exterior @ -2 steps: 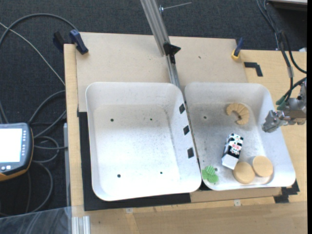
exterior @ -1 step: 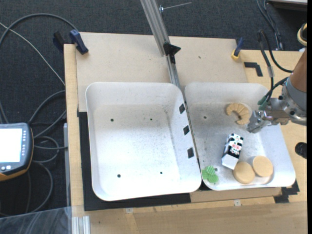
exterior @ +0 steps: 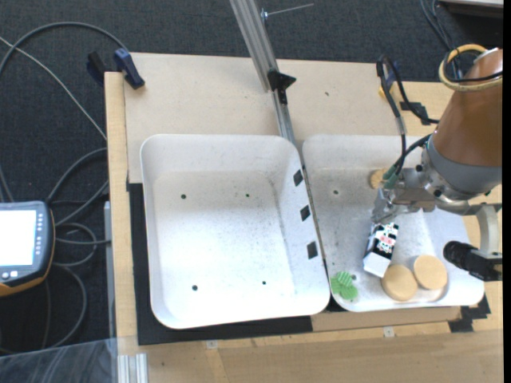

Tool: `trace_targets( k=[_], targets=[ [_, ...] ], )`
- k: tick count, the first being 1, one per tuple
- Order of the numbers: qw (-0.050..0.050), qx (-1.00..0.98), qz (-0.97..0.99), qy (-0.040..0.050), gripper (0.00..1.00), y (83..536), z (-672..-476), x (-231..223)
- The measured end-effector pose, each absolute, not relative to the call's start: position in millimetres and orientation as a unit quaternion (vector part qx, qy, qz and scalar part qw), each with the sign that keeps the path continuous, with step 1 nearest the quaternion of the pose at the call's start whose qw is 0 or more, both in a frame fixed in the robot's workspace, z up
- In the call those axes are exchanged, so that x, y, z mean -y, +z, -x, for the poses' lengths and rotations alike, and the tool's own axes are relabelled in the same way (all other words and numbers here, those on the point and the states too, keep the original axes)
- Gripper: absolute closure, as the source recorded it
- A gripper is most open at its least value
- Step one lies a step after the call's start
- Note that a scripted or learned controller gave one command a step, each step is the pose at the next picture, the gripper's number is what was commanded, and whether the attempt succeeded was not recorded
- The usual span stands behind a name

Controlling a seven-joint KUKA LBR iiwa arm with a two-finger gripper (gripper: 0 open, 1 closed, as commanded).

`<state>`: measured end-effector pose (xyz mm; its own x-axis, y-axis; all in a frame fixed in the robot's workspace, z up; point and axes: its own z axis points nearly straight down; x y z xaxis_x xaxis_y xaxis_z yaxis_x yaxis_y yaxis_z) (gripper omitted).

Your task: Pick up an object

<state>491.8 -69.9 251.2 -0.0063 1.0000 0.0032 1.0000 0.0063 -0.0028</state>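
My gripper (exterior: 386,211) hangs low over the right bin (exterior: 335,166), reaching in from the right under the orange band of the arm. Just below its tip lies a small black-and-white carton (exterior: 382,250), tilted, close to the gripper or touching it; which one I cannot make out. Two tan round discs (exterior: 415,278) rest side by side in the bin's near right corner. A green ridged piece (exterior: 345,286) lies against the bin's near left rim. A small tan object (exterior: 375,179) peeks out behind the gripper.
The left bin (exterior: 160,154) stands beside the right one, with a slanted metal pole (exterior: 255,34) rising behind their shared wall. A blue clamp (exterior: 128,66) grips the bench's far left corner. A handheld screen (exterior: 20,242) and cables lie on the floor at left.
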Motion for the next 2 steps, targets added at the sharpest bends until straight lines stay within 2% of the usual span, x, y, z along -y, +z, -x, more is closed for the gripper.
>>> trace_targets(
  k=[2],
  targets=[
    [0.001, 0.710, 0.704, -0.0012, 1.00, 256.6, -496.3, -32.6]
  ],
)
